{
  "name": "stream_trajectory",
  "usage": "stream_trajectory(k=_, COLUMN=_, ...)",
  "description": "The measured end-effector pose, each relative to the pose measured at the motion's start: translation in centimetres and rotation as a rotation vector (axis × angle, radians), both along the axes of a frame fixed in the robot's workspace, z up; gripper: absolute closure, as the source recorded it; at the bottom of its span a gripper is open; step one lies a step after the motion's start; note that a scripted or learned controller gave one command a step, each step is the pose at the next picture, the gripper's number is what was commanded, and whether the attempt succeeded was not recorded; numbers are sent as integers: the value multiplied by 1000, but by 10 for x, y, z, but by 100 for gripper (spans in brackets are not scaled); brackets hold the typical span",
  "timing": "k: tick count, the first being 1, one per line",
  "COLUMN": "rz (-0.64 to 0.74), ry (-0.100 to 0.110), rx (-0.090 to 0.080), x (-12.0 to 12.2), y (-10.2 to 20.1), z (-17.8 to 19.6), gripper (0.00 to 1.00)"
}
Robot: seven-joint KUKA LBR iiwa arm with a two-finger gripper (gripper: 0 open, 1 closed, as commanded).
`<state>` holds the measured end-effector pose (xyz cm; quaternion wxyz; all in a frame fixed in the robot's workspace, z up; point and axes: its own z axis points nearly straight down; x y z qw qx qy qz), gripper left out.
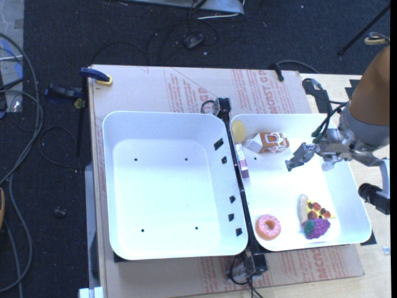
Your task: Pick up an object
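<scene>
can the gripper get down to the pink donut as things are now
Probably yes. The gripper hangs over the right bin, and the pink donut lies flat with bare floor around it, apart from the fruit pile.

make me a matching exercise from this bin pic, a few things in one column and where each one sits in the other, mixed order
Things:
1. pink donut
2. orange and white carton
3. purple grapes
4. gripper

Places:
A. far end of the right bin, near the divider
B. near right corner of the right bin
C. over the middle of the right bin
D. near edge of the right bin, close to the divider

Pairs: 1-D, 2-A, 3-B, 4-C
</scene>
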<state>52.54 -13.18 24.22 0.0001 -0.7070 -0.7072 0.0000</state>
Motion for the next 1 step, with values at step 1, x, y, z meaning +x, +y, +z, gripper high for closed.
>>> stream_trajectory(k=1, rz=-1, ry=-5, rx=-2, x=81, y=-44, z=104, gripper=0)
